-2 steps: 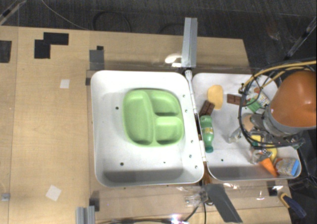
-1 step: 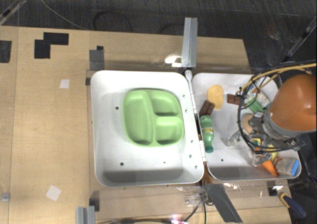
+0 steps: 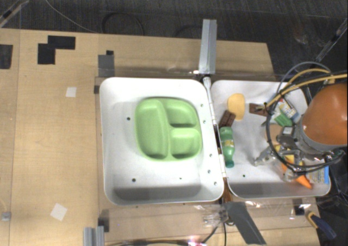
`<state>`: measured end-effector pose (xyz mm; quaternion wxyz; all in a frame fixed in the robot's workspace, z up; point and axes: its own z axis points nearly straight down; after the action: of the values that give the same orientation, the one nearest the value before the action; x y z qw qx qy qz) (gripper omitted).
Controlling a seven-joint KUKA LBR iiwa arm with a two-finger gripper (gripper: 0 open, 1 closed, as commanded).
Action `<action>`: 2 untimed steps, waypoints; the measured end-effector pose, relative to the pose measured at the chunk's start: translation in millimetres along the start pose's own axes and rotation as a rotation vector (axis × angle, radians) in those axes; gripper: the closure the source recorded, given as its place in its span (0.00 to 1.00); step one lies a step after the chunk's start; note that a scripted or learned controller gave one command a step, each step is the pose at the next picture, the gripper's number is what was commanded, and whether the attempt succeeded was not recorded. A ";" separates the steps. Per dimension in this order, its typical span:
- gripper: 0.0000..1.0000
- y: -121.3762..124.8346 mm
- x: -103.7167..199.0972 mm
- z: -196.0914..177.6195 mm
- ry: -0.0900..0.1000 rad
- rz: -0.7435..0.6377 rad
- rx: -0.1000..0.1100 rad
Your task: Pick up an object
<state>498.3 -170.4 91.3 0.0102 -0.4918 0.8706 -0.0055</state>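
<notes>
The right bin (image 3: 244,182) holds several small objects. A yellow rounded piece (image 3: 236,101) lies near its back left, with a brown block (image 3: 227,118) just in front of it. A green bottle (image 3: 227,145) lies along the bin's left wall. A small dark brown piece (image 3: 255,109) sits further right. My gripper (image 3: 265,157) hangs low over the bin floor, to the right of the green bottle and apart from it. The arm's orange band (image 3: 329,114) and cables cover the bin's right side. An orange piece (image 3: 303,181) pokes out under the arm.
The left bin (image 3: 117,130) carries a green divided plate (image 3: 166,128) in its middle. A metal post (image 3: 208,43) stands at the back between the bins. A green item (image 3: 283,120) and a blue item (image 3: 325,176) lie partly hidden beneath the wrist.
</notes>
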 end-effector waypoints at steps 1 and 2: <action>0.00 -17.4 -66.2 1.0 0.001 -0.431 -0.009; 0.00 8.1 -85.3 -1.0 0.009 -0.352 0.003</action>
<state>535.4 -93.2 93.2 0.0057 -0.6365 0.7712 -0.0107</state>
